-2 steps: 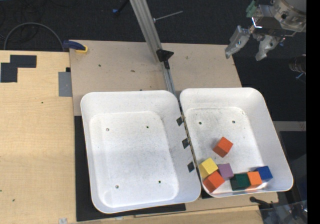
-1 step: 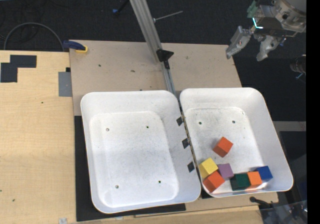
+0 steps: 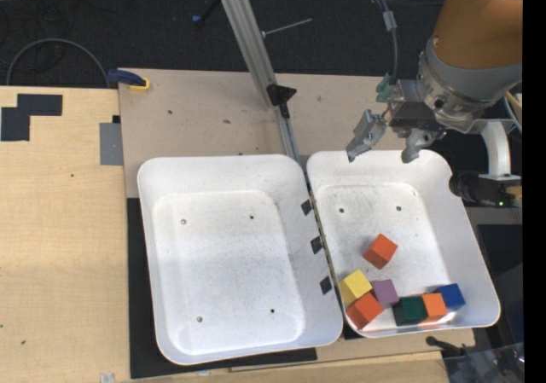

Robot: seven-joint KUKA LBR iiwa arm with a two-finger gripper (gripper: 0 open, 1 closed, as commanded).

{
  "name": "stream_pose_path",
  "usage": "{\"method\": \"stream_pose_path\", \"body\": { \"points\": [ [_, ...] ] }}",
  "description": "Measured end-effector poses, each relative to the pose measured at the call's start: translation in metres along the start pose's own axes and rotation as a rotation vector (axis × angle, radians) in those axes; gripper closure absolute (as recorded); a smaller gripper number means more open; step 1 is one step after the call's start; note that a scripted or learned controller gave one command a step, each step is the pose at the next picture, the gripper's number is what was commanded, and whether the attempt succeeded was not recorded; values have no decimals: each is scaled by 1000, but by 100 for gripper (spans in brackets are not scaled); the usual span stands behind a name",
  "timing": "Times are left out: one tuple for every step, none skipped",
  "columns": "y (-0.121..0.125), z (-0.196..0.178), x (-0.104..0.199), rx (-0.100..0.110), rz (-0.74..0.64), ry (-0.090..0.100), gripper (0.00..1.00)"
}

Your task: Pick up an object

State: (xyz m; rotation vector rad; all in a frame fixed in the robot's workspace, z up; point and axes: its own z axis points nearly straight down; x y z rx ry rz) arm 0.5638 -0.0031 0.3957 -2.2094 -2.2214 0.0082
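Blocks, small and brightly coloured, all lie in the right bin, which serves as the landmark for everything else. Largest in view is the grey arm with its orange band, hanging above the bin's far right corner. The left bin sits against the right bin's left wall, the two rims touching. A slanted aluminium rail rises from the bench beyond the bin's far left corner. The gripper hovers over the bin's far rim with its two fingers spread wide and nothing between them.

The cubes have flat faces and crisp edges. An orange cube lies alone, tilted, near the bin's middle. The rest cluster along the bin's near wall: a yellow cube nearest the left wall, a second orange cube just in front of it, a purple cube beside them, then a dark green cube, another orange cube and a blue cube toward the near right corner.
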Motion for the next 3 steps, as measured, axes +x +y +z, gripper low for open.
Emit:
{"method": "stream_pose_path", "body": {
  "points": [
    [3,-13,-4,-8,5,-3,100],
    [10,96,72,3,1,-2,100],
    [6,89,89,-6,4,-2,100]
  ]
}}
